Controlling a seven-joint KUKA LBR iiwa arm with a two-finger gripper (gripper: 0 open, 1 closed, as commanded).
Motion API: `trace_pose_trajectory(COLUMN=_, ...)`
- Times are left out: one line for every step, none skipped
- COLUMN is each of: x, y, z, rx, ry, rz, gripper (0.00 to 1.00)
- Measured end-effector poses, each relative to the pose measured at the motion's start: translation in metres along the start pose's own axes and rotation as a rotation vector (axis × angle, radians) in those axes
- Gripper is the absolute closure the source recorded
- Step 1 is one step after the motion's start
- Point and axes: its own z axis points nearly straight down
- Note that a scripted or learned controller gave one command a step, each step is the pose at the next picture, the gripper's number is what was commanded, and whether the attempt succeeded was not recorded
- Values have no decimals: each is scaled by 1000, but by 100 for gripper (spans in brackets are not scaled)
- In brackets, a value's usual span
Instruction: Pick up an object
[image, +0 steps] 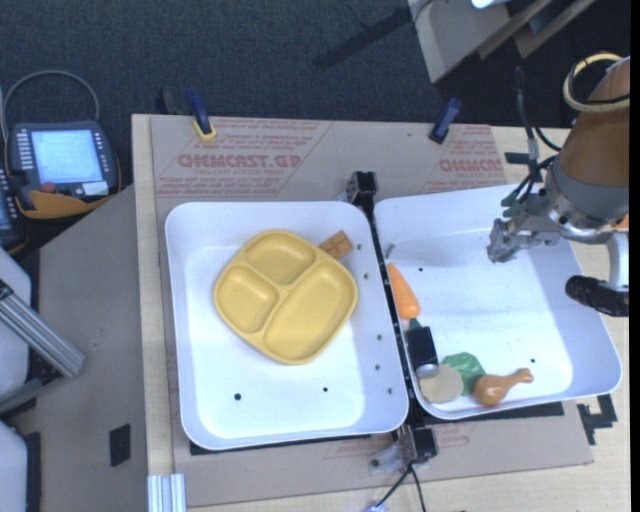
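My gripper (507, 243) hangs over the upper right part of the right bin (520, 300), with the orange-banded arm behind it at the frame's right edge. Nothing shows between its fingers. An orange carrot (402, 290) lies along that bin's left wall. Lower down sit a black block (422, 347), a pale round piece (440, 384), a green leafy piece (466, 366) and a brown drumstick (502, 383), all near the bin's front. These lie well below and left of the gripper.
The left bin (200, 340) holds a yellow divided plate (286, 296) with a small brown block (337, 244) at its upper right edge. A black clamp (361, 187) sits between the bins at the back. A teach pendant (65, 165) lies off the bench, far left.
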Motion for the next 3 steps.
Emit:
trace_pose_trajectory(x=7, y=8, z=-59, rx=1, ry=0, rz=0, gripper=100)
trace_pose_trajectory(x=7, y=8, z=-73, rx=2, ry=0, rz=1, gripper=100)
trace_pose_trajectory(x=68, y=24, z=-65, rx=4, ry=2, rz=-4, gripper=100)
